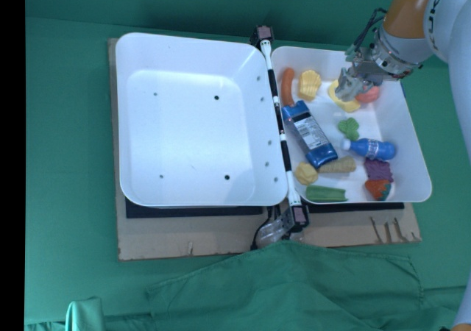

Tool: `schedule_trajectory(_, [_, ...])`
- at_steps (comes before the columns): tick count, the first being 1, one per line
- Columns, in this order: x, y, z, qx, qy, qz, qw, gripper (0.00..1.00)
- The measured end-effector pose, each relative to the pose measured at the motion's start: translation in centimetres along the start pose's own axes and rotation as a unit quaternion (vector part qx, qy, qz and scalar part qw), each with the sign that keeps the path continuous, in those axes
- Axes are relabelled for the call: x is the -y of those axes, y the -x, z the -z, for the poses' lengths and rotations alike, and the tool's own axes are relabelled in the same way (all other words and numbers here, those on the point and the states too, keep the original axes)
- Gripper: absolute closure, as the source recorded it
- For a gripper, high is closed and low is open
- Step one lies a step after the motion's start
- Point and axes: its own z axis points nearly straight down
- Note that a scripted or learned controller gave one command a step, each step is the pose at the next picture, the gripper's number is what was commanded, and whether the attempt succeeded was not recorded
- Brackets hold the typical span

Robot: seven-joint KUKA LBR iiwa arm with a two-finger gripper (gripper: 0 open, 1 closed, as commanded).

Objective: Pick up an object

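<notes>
My gripper [350,87] reaches down into the back of the right bin [409,147], right over a yellow toy [344,98] and next to a red-orange piece [369,95]. The yellow toy lies under the fingertips; a grasp on it cannot be made out. The same bin holds an orange sausage [287,85], a yellow shell-shaped toy [310,84], a blue packet [310,133], a green piece [349,128], a blue bottle [371,148], a corn cob [338,166], a yellow lump [306,173], a green pod [325,193], a purple piece [378,170] and a strawberry [378,189].
The left bin [193,120] is a wide white tray with small dark dots on its floor. A black hinge bar [278,120] runs between the bins. Both stand on cardboard [184,237] over green cloth; a cloth fold [294,285] lies in front.
</notes>
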Motion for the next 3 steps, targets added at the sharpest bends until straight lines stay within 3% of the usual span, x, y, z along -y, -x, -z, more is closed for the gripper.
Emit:
schedule_trajectory(1, [0.0,0.0,-0.1,0.0,-0.001,0.0,1.0,0.0])
schedule_trajectory(2, [-2.7,1.6,-2.1,-0.006,-0.007,0.003,1.0,0.0])
schedule_trajectory(3, [-3.1,2.0,-0.6,-0.001,0.002,0.001,1.0,1.0])
